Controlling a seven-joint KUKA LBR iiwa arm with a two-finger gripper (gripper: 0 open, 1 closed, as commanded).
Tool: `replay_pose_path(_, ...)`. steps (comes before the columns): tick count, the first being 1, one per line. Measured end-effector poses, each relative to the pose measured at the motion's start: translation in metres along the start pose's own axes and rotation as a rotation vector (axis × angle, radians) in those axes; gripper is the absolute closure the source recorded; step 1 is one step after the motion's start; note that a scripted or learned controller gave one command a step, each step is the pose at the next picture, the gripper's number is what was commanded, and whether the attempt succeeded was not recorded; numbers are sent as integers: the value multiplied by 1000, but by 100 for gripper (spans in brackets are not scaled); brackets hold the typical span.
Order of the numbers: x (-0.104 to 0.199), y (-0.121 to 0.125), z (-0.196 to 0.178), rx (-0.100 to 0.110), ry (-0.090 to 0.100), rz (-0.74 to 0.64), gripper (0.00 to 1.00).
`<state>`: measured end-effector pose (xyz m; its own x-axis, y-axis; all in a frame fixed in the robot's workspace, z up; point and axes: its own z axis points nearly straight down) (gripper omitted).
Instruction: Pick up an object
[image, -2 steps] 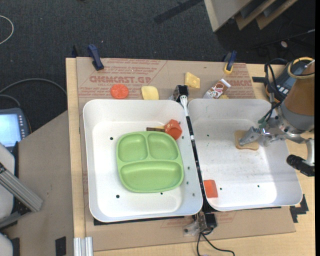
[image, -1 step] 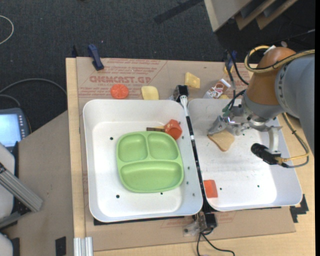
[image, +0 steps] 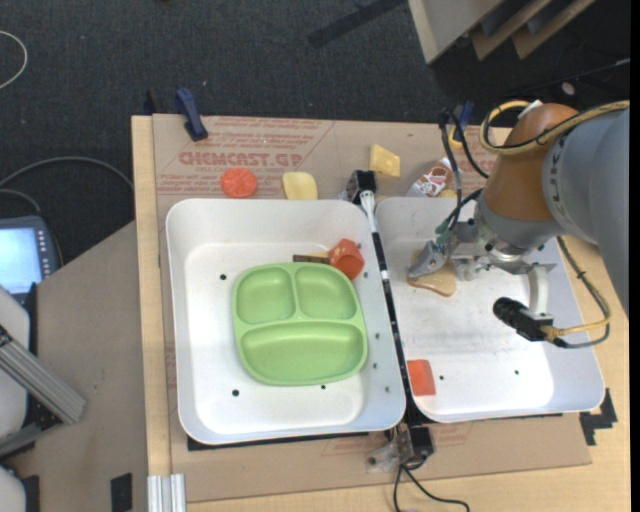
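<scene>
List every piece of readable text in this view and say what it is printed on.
"CHEMCAST G P": red print on the brown board under the bins, above the left bin; last letters uncertain.
Smaller red lines above and below it: too blurred to read.
Red-and-white packet beyond the right bin: print unreadable.

Two white bins sit side by side: the left bin (image: 190, 330) and the right bin (image: 540, 385). The left bin holds one green divided plate (image: 298, 325) and one orange cup (image: 347, 259). The right bin holds one tan bread-like piece (image: 432, 285) and one orange block (image: 421, 378).
</scene>
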<state>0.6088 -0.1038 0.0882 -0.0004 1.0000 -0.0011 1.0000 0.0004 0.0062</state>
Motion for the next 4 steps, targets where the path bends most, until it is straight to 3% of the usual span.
replay_pose_path(2, -115, -130, 0, 2, 4, 6, 0)
replay_pose_path(3, -78, -70, -115, -11, -3, -7, 0)
replay_pose_path(4, -32, -92, 4, 1, -3, -2, 0)
